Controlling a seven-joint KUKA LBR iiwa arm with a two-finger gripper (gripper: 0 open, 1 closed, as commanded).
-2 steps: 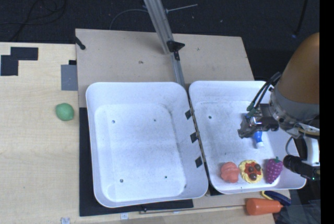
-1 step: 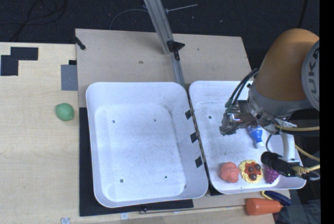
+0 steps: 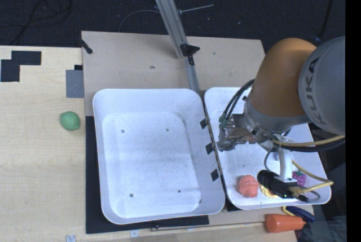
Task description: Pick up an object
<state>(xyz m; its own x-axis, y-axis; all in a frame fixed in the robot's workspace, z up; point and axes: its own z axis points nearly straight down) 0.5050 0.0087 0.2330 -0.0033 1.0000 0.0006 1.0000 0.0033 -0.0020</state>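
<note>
- At the bottom right of the frame, an orange object (image 3: 284,223) lies on the table (image 3: 34,167), just outside the right bin (image 3: 215,97).
- Inside that bin's lower part sit a pink lump (image 3: 247,185) and, right of it, a small purple piece (image 3: 299,180).
- Above the lump, the end effector (image 3: 227,138) points down close to the bin's left wall. I cannot tell whether it is released or clenched.
- The arm (image 3: 282,83) bends in from the right, its orange band uppermost.
- The left bin (image 3: 146,150) lies alongside.
- A green ball (image 3: 70,121) rests on the table at the left of the frame.
</note>
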